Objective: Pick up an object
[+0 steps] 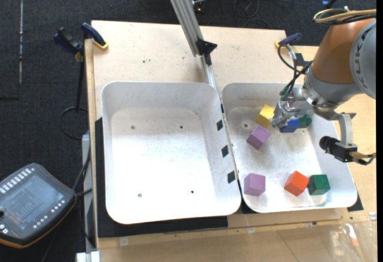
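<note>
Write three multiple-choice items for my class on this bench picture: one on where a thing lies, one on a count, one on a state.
1. Where does the green cube lie?
A. in the left bin
B. in the right bin, beside the orange cube
C. on the bare bench

2. How many purple cubes are in the bins?
A. one
B. two
C. four

3. How does the end effector stand?
A. low in the right bin, close by the yellow cube
B. high above the left bin
C. parked off the bench

Answers:
1 B, the green cube sits next to the orange one near the right bin's front corner.
2 B, one purple cube lies near the yellow cube and another purple cube nearer the front.
3 A, it is down among the cubes at the back of the right bin.
</note>
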`<state>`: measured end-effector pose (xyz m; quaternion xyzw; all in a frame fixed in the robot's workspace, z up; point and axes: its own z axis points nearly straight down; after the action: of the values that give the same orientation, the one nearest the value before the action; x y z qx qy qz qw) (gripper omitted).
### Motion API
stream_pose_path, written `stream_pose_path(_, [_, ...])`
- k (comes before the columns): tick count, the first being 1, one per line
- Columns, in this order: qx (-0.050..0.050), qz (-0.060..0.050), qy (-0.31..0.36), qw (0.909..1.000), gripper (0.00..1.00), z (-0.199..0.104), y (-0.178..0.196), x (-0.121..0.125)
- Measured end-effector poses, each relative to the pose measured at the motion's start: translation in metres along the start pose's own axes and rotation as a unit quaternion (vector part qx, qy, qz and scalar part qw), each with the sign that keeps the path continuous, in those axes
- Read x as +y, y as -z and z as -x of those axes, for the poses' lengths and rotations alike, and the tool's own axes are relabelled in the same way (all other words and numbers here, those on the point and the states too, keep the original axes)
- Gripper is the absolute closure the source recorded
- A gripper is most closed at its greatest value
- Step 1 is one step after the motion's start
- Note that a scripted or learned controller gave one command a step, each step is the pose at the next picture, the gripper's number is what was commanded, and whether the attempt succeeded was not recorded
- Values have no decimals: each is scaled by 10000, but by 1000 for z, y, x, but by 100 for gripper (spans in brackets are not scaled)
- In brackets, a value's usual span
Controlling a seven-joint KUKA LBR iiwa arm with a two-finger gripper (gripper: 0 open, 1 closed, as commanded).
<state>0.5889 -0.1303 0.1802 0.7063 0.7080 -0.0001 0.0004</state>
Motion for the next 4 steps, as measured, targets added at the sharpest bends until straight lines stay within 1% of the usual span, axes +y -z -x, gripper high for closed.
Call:
stream_pose_path(1, [-3,21,1,10000,100,0,36,1])
stream_pose_path(2, [10,1,24,10000,100,-48,30,9])
stream_pose_path(3, [12,16,29,10000,100,-98,42,27])
stream_pose_path(4, [11,5,31,10000,100,-157,35,35])
